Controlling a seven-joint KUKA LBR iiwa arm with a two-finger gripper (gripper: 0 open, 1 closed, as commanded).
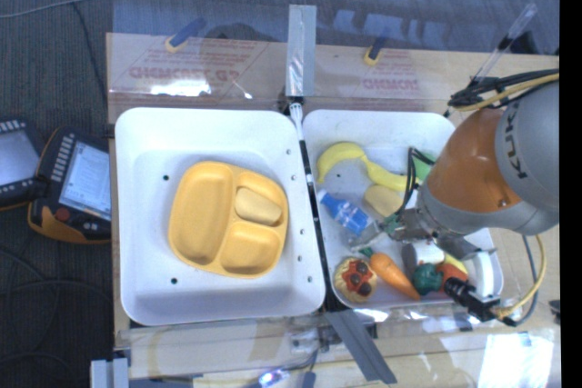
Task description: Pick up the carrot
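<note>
An orange carrot point(394, 273) is lying near the front edge of the right bin point(382, 124), slanting between a small pizza toy point(356, 278) and the gripper point(426, 261). The gripper is hovering just beside the carrot's thick end; its opening cannot be told. A good grasp likely means centring across the carrot's width, avoiding the pizza.

Tray point(202, 213) in left bin point(136, 195); carrot point(393, 272) in right bin point(364, 124) (near front).
</note>
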